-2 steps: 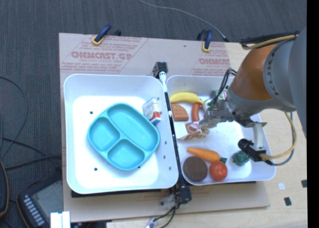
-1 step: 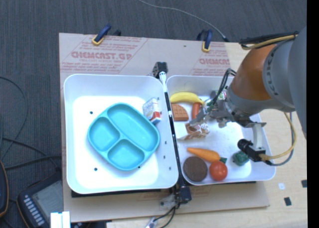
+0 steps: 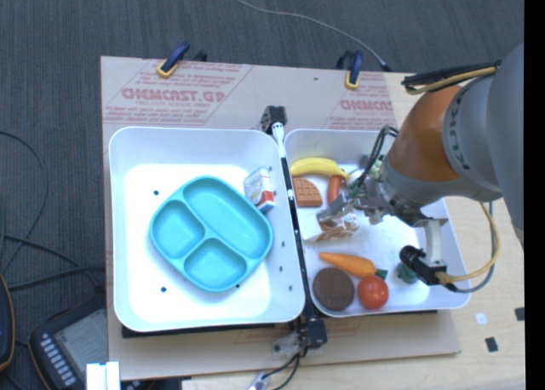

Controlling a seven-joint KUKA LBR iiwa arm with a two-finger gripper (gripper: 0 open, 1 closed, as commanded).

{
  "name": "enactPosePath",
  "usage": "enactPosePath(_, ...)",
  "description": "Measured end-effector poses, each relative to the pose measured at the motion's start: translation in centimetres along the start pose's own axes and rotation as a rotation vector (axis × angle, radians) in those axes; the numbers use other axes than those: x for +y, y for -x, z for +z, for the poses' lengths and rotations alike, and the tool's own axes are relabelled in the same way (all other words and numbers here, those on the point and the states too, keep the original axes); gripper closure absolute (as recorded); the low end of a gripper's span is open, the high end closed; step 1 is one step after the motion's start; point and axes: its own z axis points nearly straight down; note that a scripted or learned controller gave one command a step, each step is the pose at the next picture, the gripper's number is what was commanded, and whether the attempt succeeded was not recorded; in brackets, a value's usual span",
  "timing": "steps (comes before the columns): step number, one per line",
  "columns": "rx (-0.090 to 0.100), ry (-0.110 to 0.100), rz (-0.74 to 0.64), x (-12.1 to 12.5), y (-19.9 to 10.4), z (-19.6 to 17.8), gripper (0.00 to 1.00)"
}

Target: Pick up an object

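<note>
Lowest in frame, the brown cookie (image 3: 333, 289) and tomato (image 3: 373, 293) sit at the right bin's (image 3: 443, 296) near edge. Going rightward from the blue tray (image 3: 211, 232), the claw (image 3: 347, 206) hovers over a crumpled wrapper (image 3: 337, 226); whether it is wide or narrow I cannot tell. Best to descend centred, clear of the carrot (image 3: 347, 262).

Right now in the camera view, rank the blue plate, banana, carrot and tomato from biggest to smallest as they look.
1. blue plate, clearly largest
2. banana and carrot: similar length, too close to rank
3. tomato, smallest
</note>
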Motion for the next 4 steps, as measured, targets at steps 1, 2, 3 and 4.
enactPosePath(1,-0.007,0.004,0.001,0.1,0.4,-1.3,1.0)
enactPosePath(2,-0.003,0.002,0.0,0.1,0.2,-1.2,0.0)
enactPosePath(3,-0.002,0.004,0.001,-1.1,-0.2,0.0,0.0)
enactPosePath(4,-0.009,0.009,0.003,-1.0,0.2,-1.3,1.0)
